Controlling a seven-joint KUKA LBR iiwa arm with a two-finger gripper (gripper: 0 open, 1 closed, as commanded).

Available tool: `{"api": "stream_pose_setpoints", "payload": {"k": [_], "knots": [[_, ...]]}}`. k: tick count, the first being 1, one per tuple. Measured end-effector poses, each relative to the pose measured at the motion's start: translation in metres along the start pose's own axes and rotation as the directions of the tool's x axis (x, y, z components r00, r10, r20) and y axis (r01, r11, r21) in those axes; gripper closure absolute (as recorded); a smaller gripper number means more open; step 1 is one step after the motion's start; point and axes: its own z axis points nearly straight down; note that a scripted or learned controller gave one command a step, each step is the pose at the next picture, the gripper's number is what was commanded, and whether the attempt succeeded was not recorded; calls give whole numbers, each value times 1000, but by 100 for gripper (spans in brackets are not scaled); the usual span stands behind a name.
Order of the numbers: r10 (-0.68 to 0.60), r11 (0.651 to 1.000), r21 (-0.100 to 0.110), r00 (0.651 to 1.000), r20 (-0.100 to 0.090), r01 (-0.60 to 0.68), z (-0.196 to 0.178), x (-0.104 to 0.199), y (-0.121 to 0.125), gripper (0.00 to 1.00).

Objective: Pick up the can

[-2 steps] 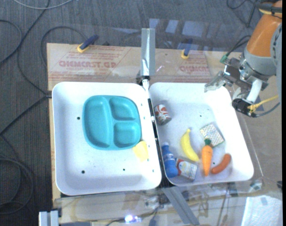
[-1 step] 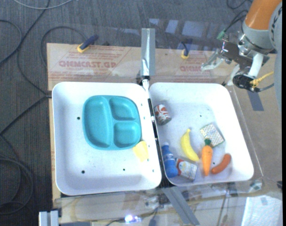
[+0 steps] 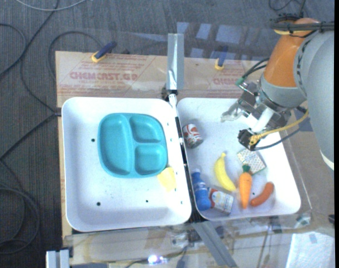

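Note:
The can (image 3: 192, 134), small with a red and white label, lies on its side at the left wall of the right bin (image 3: 214, 108), near the divider. My gripper (image 3: 239, 116) hangs over the back right part of that bin, on the grey arm with the orange band (image 3: 286, 57). It is to the right of the can and a little behind it, well apart from it, and it carries nothing that I can see.
The right bin's front holds a banana (image 3: 224, 172), a carrot (image 3: 245, 187), a sausage (image 3: 262, 194), a blue bottle (image 3: 200, 190), a small jar (image 3: 222, 201) and a checkered pad (image 3: 252, 161). A blue divided tray (image 3: 133, 144) and a yellow piece (image 3: 167, 178) lie in the left bin (image 3: 80, 194).

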Motion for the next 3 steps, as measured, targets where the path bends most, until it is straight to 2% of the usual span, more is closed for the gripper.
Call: {"api": "stream_pose_setpoints", "payload": {"k": [1, 2, 3], "knots": [[207, 978, -4, 978, 1, -207, -16, 60, 37, 0], [425, 905, -2, 905, 1, -425, 35, 102, 9, 0], [426, 905, -3, 905, 1, -426, 35, 102, 9, 0]]}}
